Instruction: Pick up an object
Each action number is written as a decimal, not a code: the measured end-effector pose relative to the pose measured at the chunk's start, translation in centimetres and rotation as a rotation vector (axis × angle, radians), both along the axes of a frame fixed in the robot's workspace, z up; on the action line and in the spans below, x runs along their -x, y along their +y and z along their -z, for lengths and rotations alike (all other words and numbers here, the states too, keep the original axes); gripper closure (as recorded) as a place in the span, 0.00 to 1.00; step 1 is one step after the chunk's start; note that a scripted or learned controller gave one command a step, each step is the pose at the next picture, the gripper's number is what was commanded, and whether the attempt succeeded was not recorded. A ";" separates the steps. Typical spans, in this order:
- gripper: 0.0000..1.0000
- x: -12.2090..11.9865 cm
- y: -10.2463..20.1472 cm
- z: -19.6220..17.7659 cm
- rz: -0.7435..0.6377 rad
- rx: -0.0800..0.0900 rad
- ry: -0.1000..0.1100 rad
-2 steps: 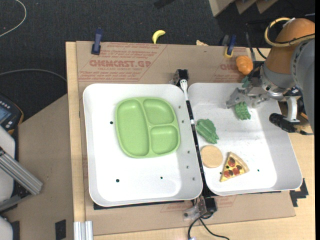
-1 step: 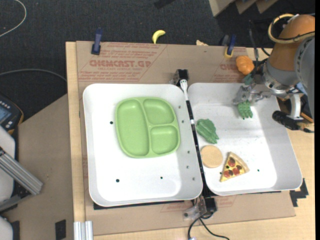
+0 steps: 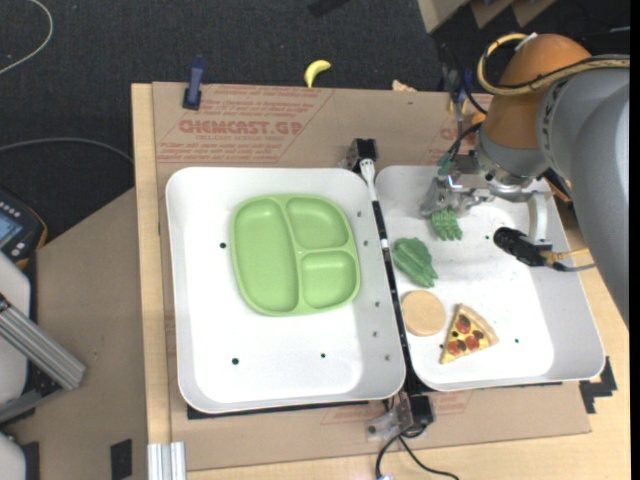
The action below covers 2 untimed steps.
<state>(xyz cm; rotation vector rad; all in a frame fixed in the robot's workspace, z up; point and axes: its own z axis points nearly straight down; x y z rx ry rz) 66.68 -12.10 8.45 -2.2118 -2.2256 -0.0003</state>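
The hand (image 3: 447, 211) hangs low in the right bin (image 3: 560, 353) with a small green toy (image 3: 447, 227) clamped between its fingers. The toy looks light and soft, likely rubbery; gripping its middle seems safest.

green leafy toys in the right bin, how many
2: one green leafy piece lies near the bin's left edge above the round cookie; another sits under the gripper. More could hide beneath the arm.

Gripper (image 3: 447, 211) holding a green item (image 3: 447, 226) in right bin (image 3: 560, 338); green divided plate (image 3: 295, 254) in left bin (image 3: 200, 298).
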 end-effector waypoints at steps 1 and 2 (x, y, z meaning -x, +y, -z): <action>1.00 5.1 4.4 -10.7 0.002 0.001 -0.006; 1.00 10.0 9.4 -13.5 0.002 0.000 0.001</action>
